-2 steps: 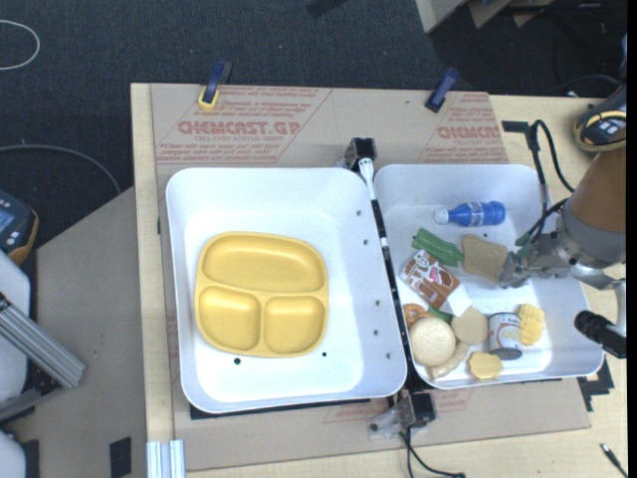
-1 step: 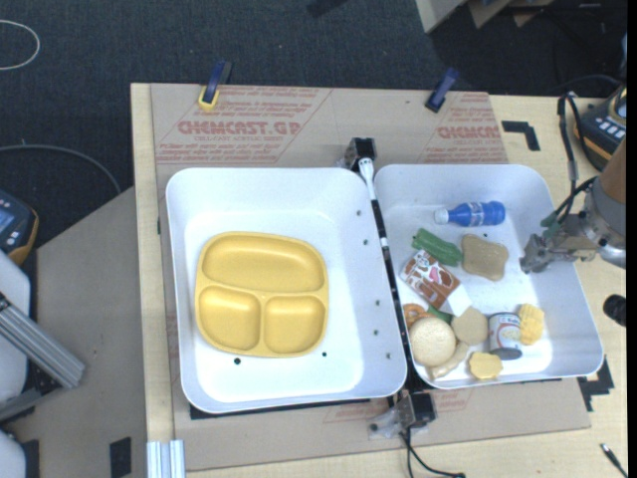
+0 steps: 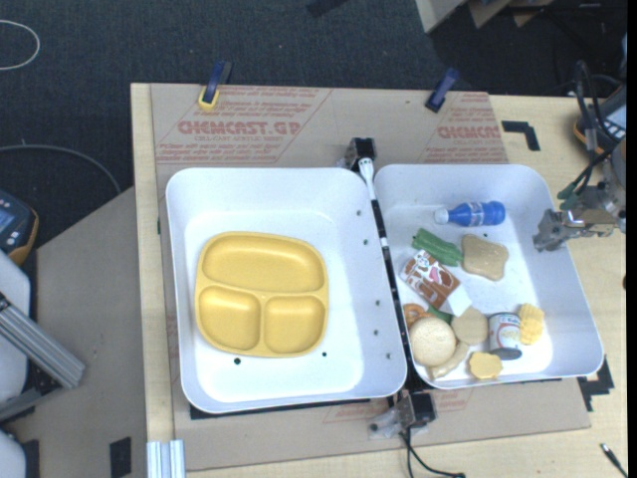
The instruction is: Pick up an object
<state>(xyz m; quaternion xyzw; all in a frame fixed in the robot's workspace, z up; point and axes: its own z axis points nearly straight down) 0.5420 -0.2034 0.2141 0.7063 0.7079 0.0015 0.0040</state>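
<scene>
Bottle: we see it lying on its side in the far part of the right bin, long axis running left to right, white cap to the left. Nearer lie a green piece, a tan sponge, a snack packet, a round bun and a small can. The left bin holds a yellow divided tray. The gripper hangs at the right bin's right edge; we cannot tell how it is set.

We note smooth, glossy white plastic bins, a matt yellow plastic tray, and a brown paper-covered bench.
</scene>
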